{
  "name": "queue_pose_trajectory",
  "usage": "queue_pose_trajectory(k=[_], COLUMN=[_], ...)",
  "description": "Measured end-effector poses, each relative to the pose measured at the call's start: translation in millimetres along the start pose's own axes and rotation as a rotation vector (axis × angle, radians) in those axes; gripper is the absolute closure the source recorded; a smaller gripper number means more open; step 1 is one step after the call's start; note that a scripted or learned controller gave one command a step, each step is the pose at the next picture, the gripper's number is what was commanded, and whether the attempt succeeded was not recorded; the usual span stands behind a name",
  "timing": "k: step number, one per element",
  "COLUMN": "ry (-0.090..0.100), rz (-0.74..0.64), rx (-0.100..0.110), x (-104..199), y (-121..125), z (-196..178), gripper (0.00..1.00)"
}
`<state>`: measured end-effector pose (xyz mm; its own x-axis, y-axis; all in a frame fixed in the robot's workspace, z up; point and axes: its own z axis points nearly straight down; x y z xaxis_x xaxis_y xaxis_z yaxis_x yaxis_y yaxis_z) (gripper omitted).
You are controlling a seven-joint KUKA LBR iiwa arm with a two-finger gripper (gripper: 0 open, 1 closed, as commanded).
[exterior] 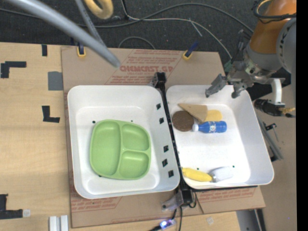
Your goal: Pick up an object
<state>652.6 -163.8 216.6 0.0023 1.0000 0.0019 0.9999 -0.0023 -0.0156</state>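
While nothing is lifted yet, going left to right: left bin [77, 129] holds just a green tray [120, 149], three compartments, lying flat in the middle of the floor, nothing on it. Looks parked there as a big flat item, hard for a two-finger grab, so probably not the pick.

Right bin [255, 143] has the small stuff, in two groups. Upper group near the divider: brown disc [182, 121] flat on the floor, tan wedge [193, 110] lying across its top edge and touching it, a yellow block [214, 115] just right of the wedge, and a blue bottle [210, 127] on its side, white cap toward the disc, touching or nearly so. These are crowded together, so fingers going in there risk bumping neighbours. Lower group at the near wall: banana [197, 175] lying flat, with a whitish object [222, 173] at its right end; can't tell what it is.

Gripper [226, 88] hangs over the far right corner of the right bin, fingers spread apart, nothing between them. It sits above the rim, well apart from every item, nearest to the yellow block and wedge. Arm [272, 28] comes in from the right, orange band up top.

My guess: approach stage, target not committed. The bottle or banana would be the easiest candidates.
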Motion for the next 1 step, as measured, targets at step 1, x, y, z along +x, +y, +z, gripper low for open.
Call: queue_pose_trajectory(k=[1], ry=[-0.002], rz=[-0.003], rx=[-0.014], x=[0.5], y=[2.7], z=[-9.4], gripper=[0.0])
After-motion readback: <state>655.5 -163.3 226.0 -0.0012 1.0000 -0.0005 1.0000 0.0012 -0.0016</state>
